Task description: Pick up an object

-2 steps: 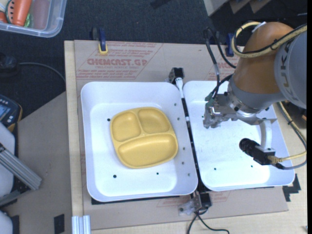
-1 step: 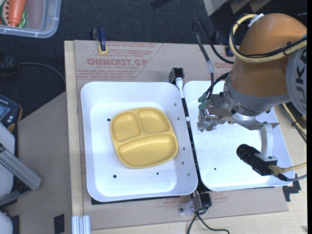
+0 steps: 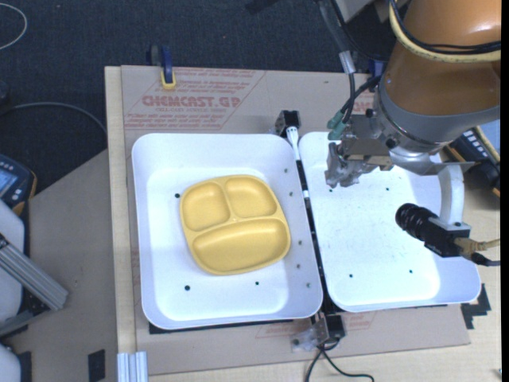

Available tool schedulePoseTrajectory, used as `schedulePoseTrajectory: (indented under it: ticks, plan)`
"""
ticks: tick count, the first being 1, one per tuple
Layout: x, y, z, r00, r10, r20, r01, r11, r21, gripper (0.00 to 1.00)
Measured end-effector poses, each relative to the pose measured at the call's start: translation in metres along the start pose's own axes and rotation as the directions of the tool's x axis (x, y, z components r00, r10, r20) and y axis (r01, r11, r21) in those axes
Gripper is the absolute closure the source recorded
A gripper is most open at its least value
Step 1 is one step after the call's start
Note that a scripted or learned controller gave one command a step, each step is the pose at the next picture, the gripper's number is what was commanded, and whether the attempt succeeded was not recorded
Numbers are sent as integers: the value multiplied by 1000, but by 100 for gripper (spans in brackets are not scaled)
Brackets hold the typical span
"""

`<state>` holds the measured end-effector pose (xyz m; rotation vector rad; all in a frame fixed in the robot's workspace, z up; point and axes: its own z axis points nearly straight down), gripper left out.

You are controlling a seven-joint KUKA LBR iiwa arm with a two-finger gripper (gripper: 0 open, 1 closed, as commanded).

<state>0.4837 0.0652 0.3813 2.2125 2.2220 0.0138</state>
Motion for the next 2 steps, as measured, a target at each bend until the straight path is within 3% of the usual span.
schedulePoseTrajectory:
  ticks: [1, 2]
  plan:
    - [29, -2, -146, 1000, 0, -3, 0, 1000, -10, 100]
    - [13, -5, -45, 1000, 7, 5, -8, 1000, 21, 100]
